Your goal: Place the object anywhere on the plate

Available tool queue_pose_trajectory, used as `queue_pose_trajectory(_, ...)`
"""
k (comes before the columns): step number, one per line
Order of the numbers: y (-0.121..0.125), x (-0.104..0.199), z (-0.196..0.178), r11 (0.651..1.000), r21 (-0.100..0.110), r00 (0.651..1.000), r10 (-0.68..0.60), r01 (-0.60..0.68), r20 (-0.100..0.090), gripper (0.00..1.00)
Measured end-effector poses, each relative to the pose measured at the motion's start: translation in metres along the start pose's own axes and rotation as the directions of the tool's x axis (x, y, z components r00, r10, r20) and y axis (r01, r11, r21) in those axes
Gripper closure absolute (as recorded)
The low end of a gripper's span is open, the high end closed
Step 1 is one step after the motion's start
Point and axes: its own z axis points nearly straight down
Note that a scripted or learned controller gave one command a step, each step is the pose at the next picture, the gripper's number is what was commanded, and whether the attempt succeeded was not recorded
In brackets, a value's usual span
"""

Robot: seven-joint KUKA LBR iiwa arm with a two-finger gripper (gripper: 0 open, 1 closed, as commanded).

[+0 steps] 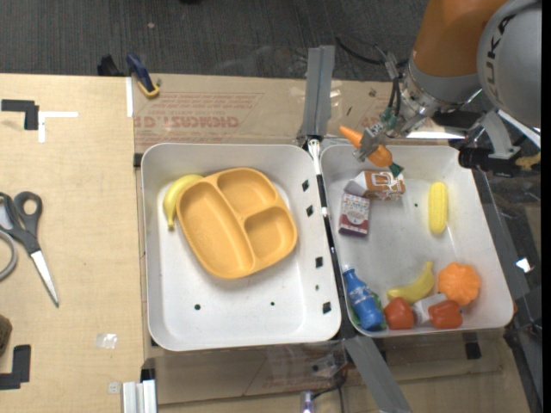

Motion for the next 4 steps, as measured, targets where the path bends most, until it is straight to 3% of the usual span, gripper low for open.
queue_pose_trajectory(1, -0.007, 0.061, 0.043, 0.995, 0.0, 0.995, -0.102, 0.102, -0.003, 1.0)
queue_pose_trajectory(2, -0.033, 0.142, -0.072, 0.965, -0.001, 0.965, -0.263, 0.263, -0.001, 1.0)
queue_pose_trajectory(3, 0.008, 0.199, -0.071, 0.92, -0.002, 0.92, -0.391, 0.391, -0.001, 1.0)
queue_pose_trajectory(4, 0.008, 0.199, -0.071, 0.921, -0.002, 0.921, -0.39, 0.39, -0.001, 0.0)
